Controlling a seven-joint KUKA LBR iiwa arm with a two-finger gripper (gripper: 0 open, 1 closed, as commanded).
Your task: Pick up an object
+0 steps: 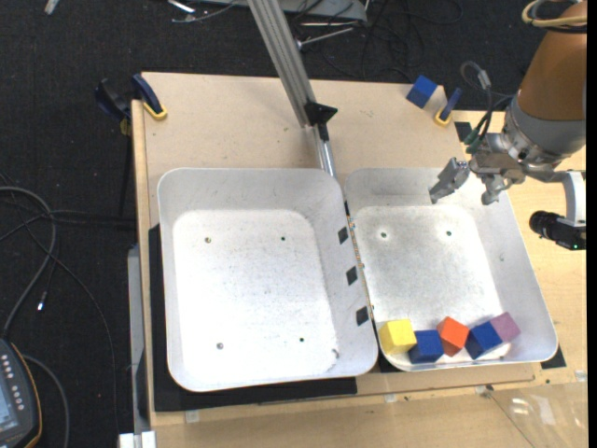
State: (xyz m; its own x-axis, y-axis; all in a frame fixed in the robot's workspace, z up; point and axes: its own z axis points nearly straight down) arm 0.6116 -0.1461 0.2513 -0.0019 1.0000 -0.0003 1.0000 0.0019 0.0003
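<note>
The arm (555,63) reaches in from the right at the far side, its orange band uppermost and the grey wrist below it. The claw (471,185) hangs at the wrist's end, pointing down and to the left, its two fingers (446,183) spread apart with nothing between them.

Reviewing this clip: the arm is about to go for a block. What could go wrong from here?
The blocks are packed together along the right bin's near edge: yellow block, blue block, orange block. The fingers may not fit between neighbours, or may push them instead of gripping one.

They also lie against the bin's raised rim, so a descent there might strike the wall.

The gripper hangs open over the far end of the bin, so a straight drop would likely close on nothing.
</note>
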